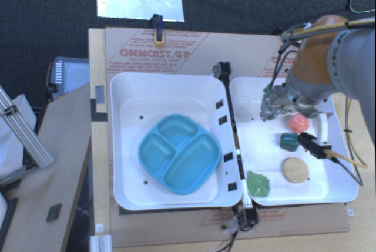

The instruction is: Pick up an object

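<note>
Camera view: the gripper hangs low in the right bin, and whether it is open or closed cannot be told. Just beside it lies a pink object. Nearby lie a teal block, a tan disc and a green piece. The left bin holds a blue divided plate.

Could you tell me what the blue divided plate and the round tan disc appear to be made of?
Blue divided plate: likely moulded plastic, smooth with a soft sheen and rounded compartment ridges. Round tan disc: possibly wood or matte plastic; flat, pale, no glare.
</note>
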`<state>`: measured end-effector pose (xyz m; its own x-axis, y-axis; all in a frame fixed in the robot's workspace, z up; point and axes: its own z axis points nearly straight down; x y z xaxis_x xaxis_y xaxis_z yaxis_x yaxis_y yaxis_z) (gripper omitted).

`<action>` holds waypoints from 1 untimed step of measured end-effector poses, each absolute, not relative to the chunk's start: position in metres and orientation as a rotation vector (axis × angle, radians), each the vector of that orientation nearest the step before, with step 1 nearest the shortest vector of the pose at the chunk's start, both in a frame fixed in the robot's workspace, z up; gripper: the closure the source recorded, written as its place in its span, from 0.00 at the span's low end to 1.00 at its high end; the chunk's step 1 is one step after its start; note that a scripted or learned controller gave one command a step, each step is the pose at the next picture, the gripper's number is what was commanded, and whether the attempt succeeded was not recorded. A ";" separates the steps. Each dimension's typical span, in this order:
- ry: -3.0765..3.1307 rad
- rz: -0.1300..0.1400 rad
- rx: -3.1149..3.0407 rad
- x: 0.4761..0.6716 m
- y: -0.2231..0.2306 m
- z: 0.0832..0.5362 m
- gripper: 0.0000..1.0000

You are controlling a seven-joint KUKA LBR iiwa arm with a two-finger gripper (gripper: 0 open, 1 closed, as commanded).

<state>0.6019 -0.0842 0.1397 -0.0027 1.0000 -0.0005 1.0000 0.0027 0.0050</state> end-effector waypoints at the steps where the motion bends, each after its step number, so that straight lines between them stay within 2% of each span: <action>1: 2.220 0.008 2.213 0.602 -0.089 0.203 1.00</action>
<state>0.6024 -0.0889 0.2032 -0.0034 1.0000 -0.0015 1.0000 0.0034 0.0086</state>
